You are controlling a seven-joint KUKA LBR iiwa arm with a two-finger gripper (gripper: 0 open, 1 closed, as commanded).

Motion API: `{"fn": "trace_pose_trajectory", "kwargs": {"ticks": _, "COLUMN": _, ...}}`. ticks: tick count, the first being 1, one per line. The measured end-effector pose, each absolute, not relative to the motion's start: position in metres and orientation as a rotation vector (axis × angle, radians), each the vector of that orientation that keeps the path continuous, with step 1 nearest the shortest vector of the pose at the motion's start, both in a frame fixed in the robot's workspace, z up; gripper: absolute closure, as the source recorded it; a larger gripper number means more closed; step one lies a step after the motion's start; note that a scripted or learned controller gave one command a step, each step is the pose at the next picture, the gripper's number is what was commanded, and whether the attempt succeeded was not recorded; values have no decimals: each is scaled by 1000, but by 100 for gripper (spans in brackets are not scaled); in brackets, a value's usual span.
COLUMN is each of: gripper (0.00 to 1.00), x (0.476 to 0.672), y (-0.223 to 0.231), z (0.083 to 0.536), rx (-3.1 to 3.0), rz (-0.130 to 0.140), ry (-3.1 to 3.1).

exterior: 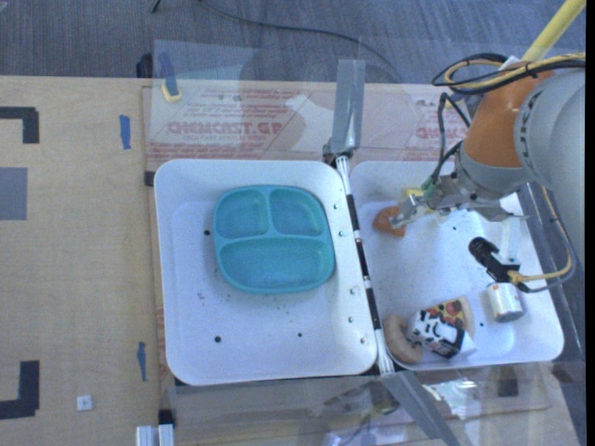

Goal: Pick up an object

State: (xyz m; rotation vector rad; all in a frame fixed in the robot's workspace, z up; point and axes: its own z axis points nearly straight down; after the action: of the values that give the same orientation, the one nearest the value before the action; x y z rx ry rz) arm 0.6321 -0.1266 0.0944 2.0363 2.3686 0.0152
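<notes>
Right bin, upper-left corner: gripper [406, 212] low beside small orange rounded object [387, 220], touching or nearly. Jaw state: cannot tell. Risk: object sits near white bin wall [365, 240]; off-centre closure may nudge it aside, and grasp misses.

Two bins sit side by side on the desk [74, 249]. The left bin [186, 328] holds a divided plate [274, 240], set toward the back. In the right bin [437, 272], a small lump [389, 221] lies back-left with the hand [415, 206] just beside it, and a bundle [437, 328] lies front-left.
</notes>
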Motion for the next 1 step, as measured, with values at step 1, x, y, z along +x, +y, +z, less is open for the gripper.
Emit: {"fn": "trace_pose_trajectory", "kwargs": {"ticks": 1, "gripper": 0, "x": 650, "y": -105, "z": 91, "rx": 1903, "rz": -7, "ry": 2495}}
